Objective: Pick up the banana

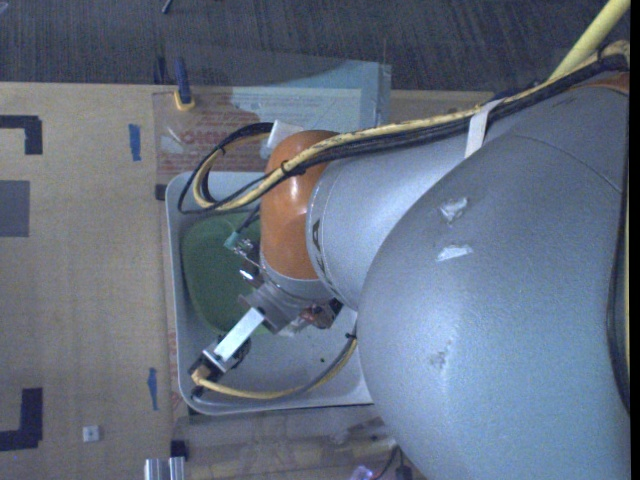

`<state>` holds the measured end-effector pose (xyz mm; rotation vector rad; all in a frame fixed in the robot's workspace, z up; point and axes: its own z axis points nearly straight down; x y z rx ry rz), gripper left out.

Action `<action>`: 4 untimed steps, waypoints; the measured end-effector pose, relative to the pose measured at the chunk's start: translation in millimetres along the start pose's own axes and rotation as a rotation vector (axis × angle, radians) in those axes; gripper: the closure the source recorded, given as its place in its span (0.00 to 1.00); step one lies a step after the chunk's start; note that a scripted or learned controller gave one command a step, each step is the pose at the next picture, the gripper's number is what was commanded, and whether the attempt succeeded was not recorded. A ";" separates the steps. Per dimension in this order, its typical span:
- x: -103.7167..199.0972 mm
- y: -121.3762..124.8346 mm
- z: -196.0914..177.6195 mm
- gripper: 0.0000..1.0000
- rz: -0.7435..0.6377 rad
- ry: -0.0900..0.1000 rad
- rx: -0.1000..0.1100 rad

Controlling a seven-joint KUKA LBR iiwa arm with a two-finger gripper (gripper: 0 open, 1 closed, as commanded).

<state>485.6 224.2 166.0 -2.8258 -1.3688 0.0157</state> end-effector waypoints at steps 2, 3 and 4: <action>58.2 116.5 -38.3 1.00 0.409 0.005 -0.002; 59.5 78.0 -3.7 1.00 0.494 0.004 -0.002; 13.7 16.7 -73.2 1.00 0.700 0.005 -0.005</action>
